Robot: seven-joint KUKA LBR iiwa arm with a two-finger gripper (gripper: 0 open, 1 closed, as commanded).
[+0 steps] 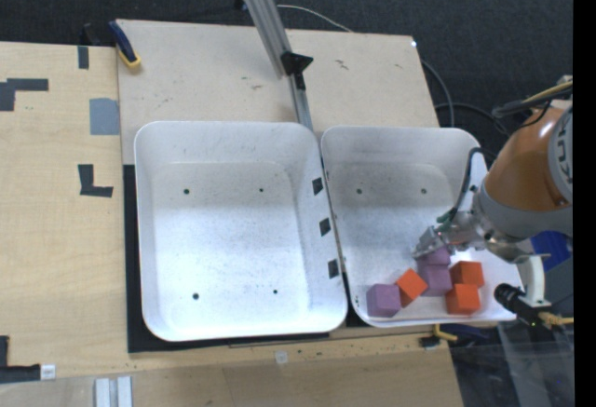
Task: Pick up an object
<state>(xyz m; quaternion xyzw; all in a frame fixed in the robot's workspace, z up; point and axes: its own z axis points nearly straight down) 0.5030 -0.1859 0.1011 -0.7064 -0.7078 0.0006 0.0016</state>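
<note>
Several small blocks lie in the near right corner of the right bin (391, 172): a purple block (383, 299), an orange block (412, 284), a purple block (436, 276), and two orange blocks (465, 288) stacked close together. My gripper (436, 242) hangs low over the right side of this bin, its tip just above the upper purple block. The arm's orange band (526, 177) rises to the right of it. Nothing visible sits between the fingers.
The left bin (228, 228) sits beside the right one, with a dividing rim between them. A metal rail (265, 19) slants down from the top to the bins' shared far edge. A blue and yellow tool (124, 45) lies on the bench at far left.
</note>
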